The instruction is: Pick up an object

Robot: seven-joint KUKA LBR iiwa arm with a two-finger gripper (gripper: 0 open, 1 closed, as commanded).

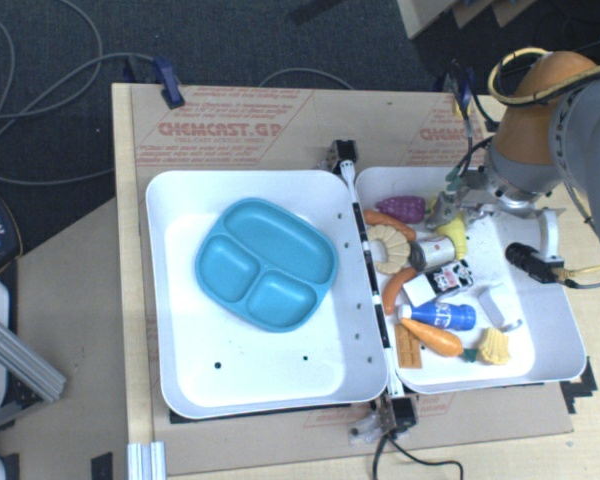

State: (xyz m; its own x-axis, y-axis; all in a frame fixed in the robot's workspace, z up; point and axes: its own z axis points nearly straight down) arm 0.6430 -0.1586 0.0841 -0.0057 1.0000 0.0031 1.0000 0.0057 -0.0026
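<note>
Carrot (pixel 435 339) sits nearest the front of the right bin (pixel 555 353), orange, lying aslant with a wedge of yellow corn (pixel 495 346) just beside it on the right. Touching it from above, a blue bottle (pixel 442 316) with a white cap lies on its side. Up from that, a white card with dark print (pixel 435 283) leans against an orange sausage-like piece (pixel 393 290) that hugs the divider. Further back, a silver can (pixel 432 252) lies on its side, a pale round biscuit-like ring (pixel 388 243) next to it, a yellow piece (pixel 452 234) on its other side. Near the far wall, a purple bunch of grapes (pixel 404 208) and another orange piece (pixel 390 222).

Over in the left bin (pixel 180 368), a blue divided plate (pixel 267 263) lies flat, tilted on the diagonal, well apart from the clutter.

At the back right, the grey arm (pixel 570 138) with its orange band reaches over the right bin's far corner, and the gripper (pixel 460 200) hangs just above the yellow piece and the grapes. Whether it is open or closed, I cannot tell; nothing is seen caught in it.
</note>
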